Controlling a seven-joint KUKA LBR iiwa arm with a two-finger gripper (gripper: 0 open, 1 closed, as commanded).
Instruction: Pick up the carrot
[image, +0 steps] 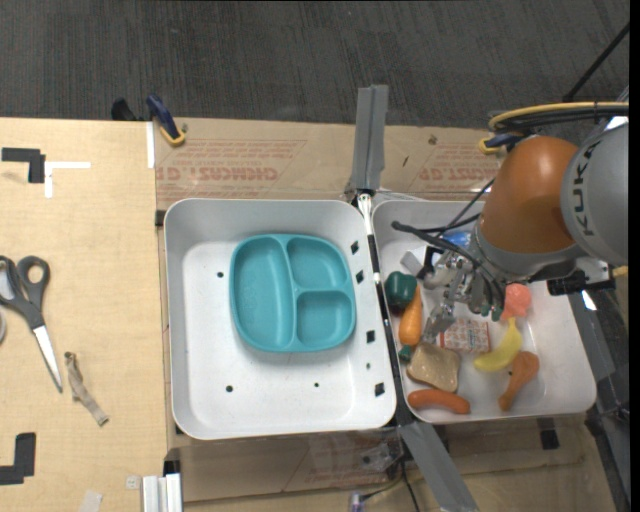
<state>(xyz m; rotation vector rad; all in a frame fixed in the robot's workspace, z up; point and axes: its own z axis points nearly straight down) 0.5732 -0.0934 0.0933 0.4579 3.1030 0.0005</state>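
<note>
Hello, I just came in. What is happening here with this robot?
The grey arm reaches into the right bin, its gripper low over a pile of toy food. The carrot lies just left of the gripper, still in the bin, not lifted. The left bin holds a teal divided plate.

Bins (190, 330) look like smooth glossy white plastic, teal tray (292, 292) is matt plastic. Bench (80, 300) is plain cardboard-ish brown. Scissors (30, 305) have shiny metal blades, and the carrot (411, 321) looks plasticky.

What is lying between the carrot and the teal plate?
In the camera view, the bins' adjoining walls separate the carrot from the teal plate; no object lies there.
</note>
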